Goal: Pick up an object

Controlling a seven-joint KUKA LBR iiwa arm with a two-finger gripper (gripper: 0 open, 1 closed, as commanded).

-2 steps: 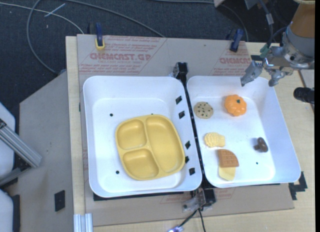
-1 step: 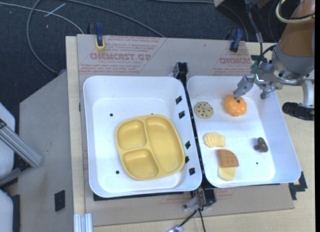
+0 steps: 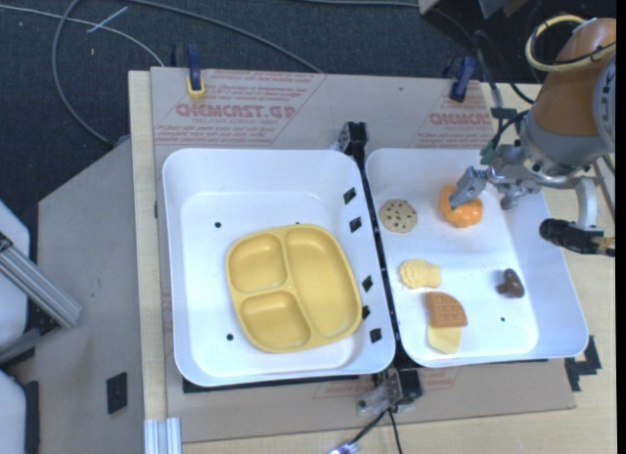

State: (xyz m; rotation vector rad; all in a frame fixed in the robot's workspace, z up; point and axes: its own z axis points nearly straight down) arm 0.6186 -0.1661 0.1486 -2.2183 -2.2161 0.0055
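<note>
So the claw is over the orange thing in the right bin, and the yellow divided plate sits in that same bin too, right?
Not quite. The camera view shows the yellow divided plate in the left bin. The claw is indeed over the orange thing in the right bin.

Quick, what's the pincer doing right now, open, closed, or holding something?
Pincer: down at the round orange toy fruit in the right white bin; whether it is open, closed or gripping cannot be told.
</note>
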